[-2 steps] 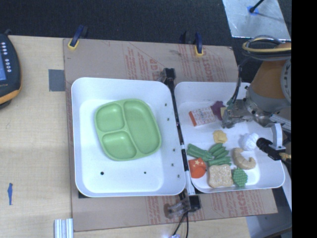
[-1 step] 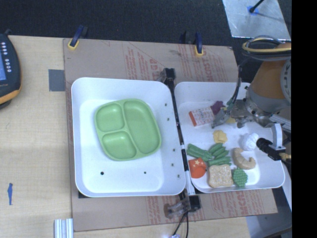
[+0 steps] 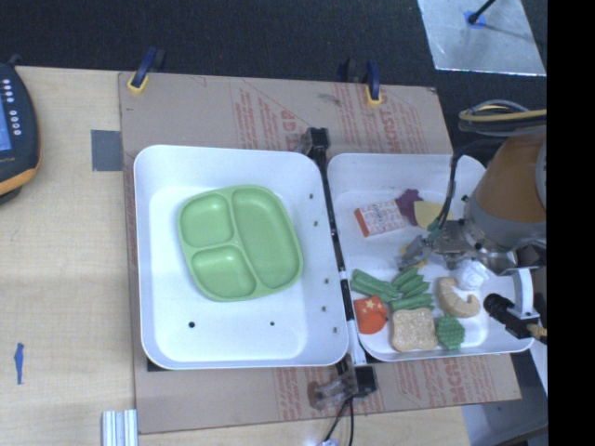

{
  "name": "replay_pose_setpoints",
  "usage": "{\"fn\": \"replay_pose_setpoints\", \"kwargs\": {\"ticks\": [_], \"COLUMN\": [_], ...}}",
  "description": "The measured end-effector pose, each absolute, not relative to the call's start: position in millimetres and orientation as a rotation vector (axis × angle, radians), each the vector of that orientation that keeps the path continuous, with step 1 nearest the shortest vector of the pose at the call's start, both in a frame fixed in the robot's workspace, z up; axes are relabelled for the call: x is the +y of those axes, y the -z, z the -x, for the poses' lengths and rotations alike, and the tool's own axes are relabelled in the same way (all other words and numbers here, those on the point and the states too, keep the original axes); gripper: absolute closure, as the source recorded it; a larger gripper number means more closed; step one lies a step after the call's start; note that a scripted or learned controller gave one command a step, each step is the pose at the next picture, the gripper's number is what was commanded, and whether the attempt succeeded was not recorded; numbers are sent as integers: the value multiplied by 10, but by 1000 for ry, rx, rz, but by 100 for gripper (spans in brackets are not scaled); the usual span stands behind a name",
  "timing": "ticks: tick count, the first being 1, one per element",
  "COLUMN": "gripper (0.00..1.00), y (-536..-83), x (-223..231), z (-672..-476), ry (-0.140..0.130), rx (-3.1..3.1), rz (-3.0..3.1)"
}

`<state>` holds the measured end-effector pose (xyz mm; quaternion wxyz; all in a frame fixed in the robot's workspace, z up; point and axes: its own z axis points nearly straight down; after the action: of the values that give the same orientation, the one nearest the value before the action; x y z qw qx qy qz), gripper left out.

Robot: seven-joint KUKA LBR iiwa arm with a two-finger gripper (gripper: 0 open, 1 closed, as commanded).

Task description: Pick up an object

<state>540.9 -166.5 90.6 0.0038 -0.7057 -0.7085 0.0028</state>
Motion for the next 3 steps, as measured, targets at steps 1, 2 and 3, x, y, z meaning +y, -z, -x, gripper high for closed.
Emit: {"fn": "replay_pose_setpoints", "kwargs": {"ticks": [1,2,3], "gripper": [100,0,0], "y": [-1021,-1017,-920], "x": [-1676,-1676,-1337], "z": [-5436,-5435,-6082], "ry": [-6,-7,2], "rx": [-2226,-2228,-2233], "rz": [2212,2211,2211]}}
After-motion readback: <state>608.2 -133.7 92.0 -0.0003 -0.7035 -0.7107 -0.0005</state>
